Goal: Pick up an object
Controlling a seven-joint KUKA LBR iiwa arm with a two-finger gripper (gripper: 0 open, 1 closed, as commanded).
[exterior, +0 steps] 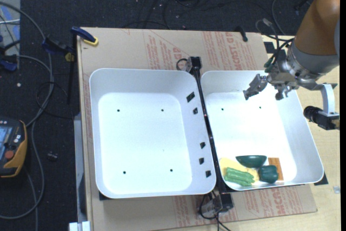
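Note:
My gripper (266,89) hangs over the back part of the right bin (303,127), its two fingers spread open with nothing between them. At the bin's front edge lies a cluster of objects: a dark green bowl-shaped piece (252,160), a light green bumpy piece (238,176), a teal chunk (268,173), a yellow flat piece (230,163) and an orange block (275,162). The gripper stands well behind this cluster, apart from it.
The left bin (102,132) sits beside the right one, with a black divider strip (201,116) between them. Both rest on a cardboard sheet (162,46). Cables and clamps lie on the dark floor around the bench.

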